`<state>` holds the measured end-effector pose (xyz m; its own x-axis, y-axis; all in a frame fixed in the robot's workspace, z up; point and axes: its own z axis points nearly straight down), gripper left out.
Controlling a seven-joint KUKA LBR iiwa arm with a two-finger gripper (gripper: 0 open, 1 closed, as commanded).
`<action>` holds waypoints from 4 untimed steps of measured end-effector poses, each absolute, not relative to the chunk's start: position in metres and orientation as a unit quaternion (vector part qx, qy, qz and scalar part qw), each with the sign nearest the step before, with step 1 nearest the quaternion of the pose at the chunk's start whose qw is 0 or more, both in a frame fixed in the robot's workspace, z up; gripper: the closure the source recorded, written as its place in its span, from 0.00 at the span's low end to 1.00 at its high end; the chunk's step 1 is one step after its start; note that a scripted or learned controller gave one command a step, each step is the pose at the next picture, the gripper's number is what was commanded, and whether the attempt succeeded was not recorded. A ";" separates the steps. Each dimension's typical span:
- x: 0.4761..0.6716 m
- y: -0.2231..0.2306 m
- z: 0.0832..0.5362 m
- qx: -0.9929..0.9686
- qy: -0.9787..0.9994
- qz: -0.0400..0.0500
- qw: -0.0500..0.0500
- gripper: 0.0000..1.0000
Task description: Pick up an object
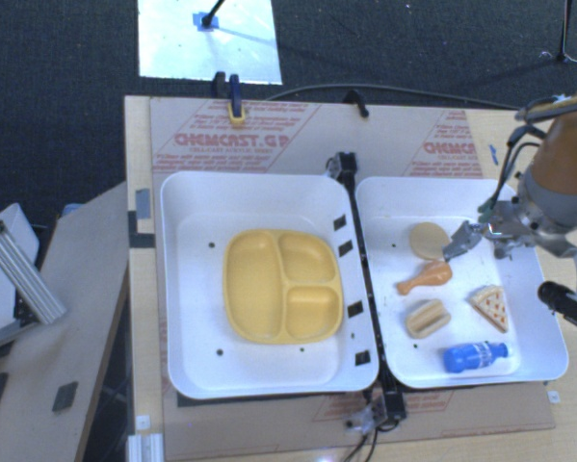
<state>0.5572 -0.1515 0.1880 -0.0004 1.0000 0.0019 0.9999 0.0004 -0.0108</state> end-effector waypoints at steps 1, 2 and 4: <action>0.560 -0.151 0.194 -0.706 -0.708 0.000 0.000 0.00; 0.563 -0.157 0.151 -0.707 -0.708 0.000 0.001 0.00; 0.565 -0.155 0.085 -0.706 -0.708 -0.001 0.000 0.00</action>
<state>0.5650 -0.1554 0.0848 -0.0035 1.0000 0.0001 1.0000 0.0035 0.0015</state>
